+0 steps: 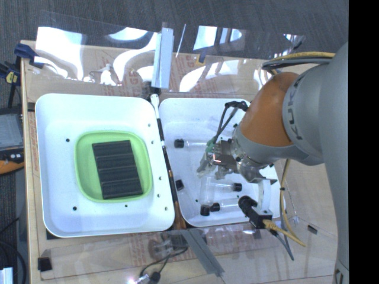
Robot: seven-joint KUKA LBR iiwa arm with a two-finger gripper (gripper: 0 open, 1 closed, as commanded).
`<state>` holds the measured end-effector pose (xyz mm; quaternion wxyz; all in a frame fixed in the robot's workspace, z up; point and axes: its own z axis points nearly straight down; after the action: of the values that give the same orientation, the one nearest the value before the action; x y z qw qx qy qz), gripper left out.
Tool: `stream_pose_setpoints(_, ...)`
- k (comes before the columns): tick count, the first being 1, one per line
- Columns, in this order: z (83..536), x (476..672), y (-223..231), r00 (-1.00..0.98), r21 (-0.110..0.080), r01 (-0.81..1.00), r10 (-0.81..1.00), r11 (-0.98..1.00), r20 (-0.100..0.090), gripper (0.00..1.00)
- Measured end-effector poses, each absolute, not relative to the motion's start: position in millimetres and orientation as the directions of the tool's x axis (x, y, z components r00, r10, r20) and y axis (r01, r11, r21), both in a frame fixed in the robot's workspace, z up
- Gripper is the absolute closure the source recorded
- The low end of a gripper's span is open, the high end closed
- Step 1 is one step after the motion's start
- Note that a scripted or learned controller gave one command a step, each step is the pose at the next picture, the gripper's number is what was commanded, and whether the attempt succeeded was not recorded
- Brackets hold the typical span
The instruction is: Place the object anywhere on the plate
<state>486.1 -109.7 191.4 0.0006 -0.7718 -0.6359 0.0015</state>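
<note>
Here the arm (296,117) reaches in from the right and its hand (214,158) sits low in the right bin (195,108), among what look like several clear tubes with black caps (207,206) lying on the bin floor. The plate (83,164), pale green with a dark ribbed block (117,169) resting on it, lies in the left bin (53,117), well apart from the hand. Whether the hand is spread or pinched together I cannot tell; the wrist and cabling cover it, and no tube can be made out in its grip.

The main risk, as I judge it, is a missed or weak grasp. The tubes are see-through and lie close to one another, so the hand could close on nothing, nudge one aside, or catch two at once. Smooth round tubes may also roll or slip out when lifted.

A second risk lies in the carry. The route to the plate crosses the raised rims where the two bins meet, and a low pass could knock the tube loose or strike a rim.

A third is the landing. The dark block takes up much of the plate, so a tube let go on top of it might roll off onto the bin floor, and one dropped from too high could bounce clear of the shallow plate
</note>
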Motion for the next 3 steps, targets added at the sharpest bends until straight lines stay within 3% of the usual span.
stream_pose_setpoints(1,202.1,513.7,-48.6,0.044,-0.005,0.999,0.999,-0.044,0.000,1.00)
stream_pose_setpoints(2,202.1,513.7,-48.7,0.044,-0.005,0.999,0.999,-0.044,0.000,0.00)
stream_pose_setpoints(3,221.4,529.4,-91.8,-0.025,-0.005,1.000,1.000,0.025,0.001,0.00)
